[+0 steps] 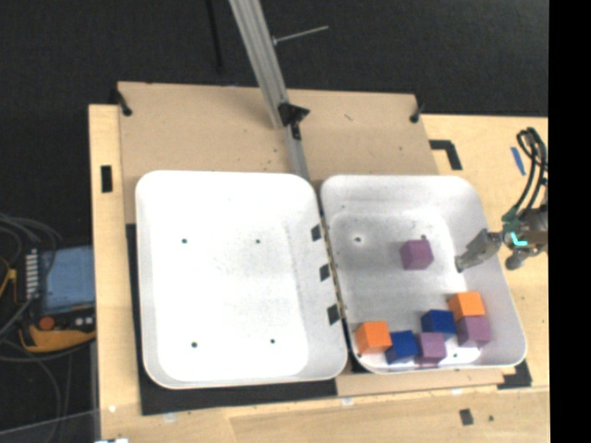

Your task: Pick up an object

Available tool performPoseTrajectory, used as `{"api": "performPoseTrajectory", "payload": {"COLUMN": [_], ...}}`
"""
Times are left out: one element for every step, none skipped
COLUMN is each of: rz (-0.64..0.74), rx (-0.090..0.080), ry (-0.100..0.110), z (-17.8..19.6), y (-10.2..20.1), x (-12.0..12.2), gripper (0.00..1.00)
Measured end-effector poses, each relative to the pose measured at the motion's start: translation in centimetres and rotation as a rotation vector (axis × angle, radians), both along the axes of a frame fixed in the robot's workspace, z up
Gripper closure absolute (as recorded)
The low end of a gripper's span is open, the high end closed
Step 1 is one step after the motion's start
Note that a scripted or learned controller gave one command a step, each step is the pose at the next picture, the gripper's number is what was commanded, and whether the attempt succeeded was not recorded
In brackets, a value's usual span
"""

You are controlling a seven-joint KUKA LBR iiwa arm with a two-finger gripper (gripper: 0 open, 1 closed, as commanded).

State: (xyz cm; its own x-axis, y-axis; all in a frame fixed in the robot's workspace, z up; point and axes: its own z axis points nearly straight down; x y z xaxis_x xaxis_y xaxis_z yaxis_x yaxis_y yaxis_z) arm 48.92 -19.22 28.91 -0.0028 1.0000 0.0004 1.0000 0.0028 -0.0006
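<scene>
Purple cube (416, 253) sits slightly turned, no long side, in the right bin (397, 192). My gripper (480, 249) hovers just beside it; whether it's clenched, I cannot tell.

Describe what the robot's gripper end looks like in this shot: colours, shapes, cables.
At the right bin's right rim, the gripper appears as a slim grey piece tapering to the left. Behind it sits a darker wrist block with a small teal-green glowing spot. Thin dark cables loop up from that block in narrow arcs. The view is too small to show markings.
</scene>
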Motion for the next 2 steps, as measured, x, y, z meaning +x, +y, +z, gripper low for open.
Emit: {"api": "performPoseTrajectory", "payload": {"rz": [-0.001, -0.004], "rx": [-0.001, -0.002], "ry": [-0.004, 0.002], "z": [0.2, -4.1], "y": [0.0, -0.6], "x": [0.1, -0.2], "gripper": [0.00, 0.00]}}
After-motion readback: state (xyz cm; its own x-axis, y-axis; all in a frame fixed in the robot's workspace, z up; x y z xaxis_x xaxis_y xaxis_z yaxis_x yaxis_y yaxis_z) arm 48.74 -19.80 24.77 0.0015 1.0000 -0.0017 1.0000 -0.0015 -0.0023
